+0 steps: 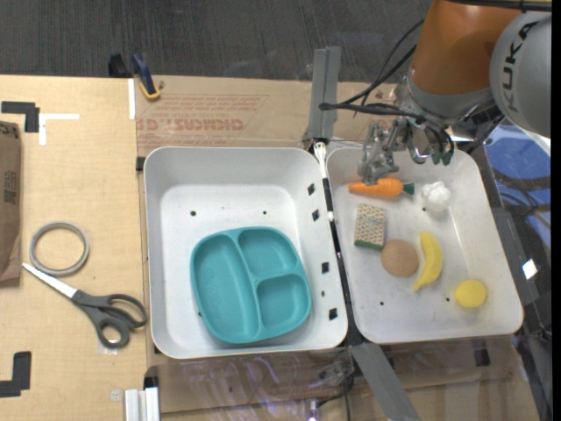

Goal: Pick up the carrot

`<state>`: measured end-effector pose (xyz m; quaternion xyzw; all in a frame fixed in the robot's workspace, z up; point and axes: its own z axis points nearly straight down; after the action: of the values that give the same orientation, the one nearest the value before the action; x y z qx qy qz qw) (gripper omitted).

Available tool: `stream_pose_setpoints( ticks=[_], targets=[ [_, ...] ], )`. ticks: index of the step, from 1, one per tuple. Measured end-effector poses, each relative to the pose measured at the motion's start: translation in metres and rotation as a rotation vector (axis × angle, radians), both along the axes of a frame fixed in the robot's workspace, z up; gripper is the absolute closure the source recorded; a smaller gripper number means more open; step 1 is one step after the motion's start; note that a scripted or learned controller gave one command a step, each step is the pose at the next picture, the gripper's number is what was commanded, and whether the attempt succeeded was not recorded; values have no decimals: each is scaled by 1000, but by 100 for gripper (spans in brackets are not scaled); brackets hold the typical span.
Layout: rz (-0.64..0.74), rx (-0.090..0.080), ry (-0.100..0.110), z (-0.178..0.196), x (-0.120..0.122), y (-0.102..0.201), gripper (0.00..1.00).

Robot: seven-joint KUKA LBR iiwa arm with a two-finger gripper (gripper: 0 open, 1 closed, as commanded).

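From the overhead camera you see one carrot (379, 188) lying in the right bin (491, 261), near its back wall. Its long axis runs left to right, orange end to the left and green top to the right.

The gripper (378, 170) hangs just behind the carrot, fingers pointing down at its middle. You can't tell how far they are spread, and nothing shows between them.

Around the carrot you can count:
- one white ball (436, 196) just to its right
- one sponge (370, 227) just in front
- one brown round thing (400, 258), one banana (429, 260) and one lemon (470, 294) further forward

Well to the carrot's left, the left bin (175, 200) holds one teal divided plate (252, 283). Beyond that bin you see one pair of scissors (92, 305) and one tape roll (60, 247).
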<state>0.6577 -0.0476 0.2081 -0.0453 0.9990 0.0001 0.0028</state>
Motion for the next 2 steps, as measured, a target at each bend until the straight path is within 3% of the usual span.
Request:
stream_pose_setpoints(
  ticks=[1, 2],
  targets=[
    [-80, 0, 0, 10, 2, 31, 100],
    [30, 0, 0, 10, 2, 56, 100]
  ],
)
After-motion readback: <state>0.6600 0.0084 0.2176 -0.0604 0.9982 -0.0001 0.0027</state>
